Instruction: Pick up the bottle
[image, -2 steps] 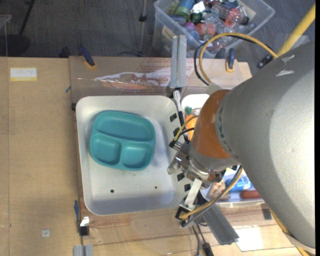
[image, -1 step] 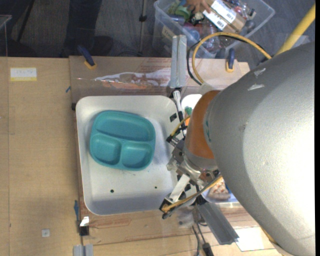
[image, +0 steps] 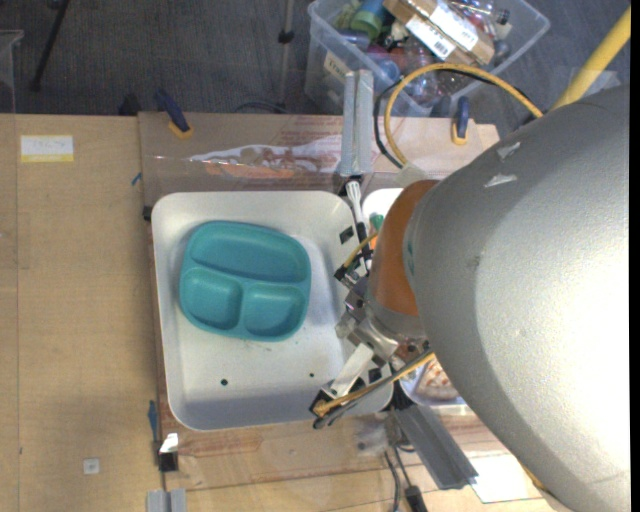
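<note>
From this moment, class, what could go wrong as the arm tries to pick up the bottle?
1. The arm covers most of the right bin, so no bottle can be confirmed there; the grasp may miss.
2. The tool sits at the left bin's right wall and could knock it.
3. It could take the teal divided tray instead.

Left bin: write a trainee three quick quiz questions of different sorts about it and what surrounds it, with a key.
1. True or false: the teal divided plate lies inside the left bin.
2. How many compartments does that plate have? A) two B) three C) five
3. Fill in: the arm's orange band is seen over the bin's ____ side in the camera view.

Key: 1 true; 2 B; 3 right. The arm covers most of the right bin, and the bottle cannot be made out from here.
</note>
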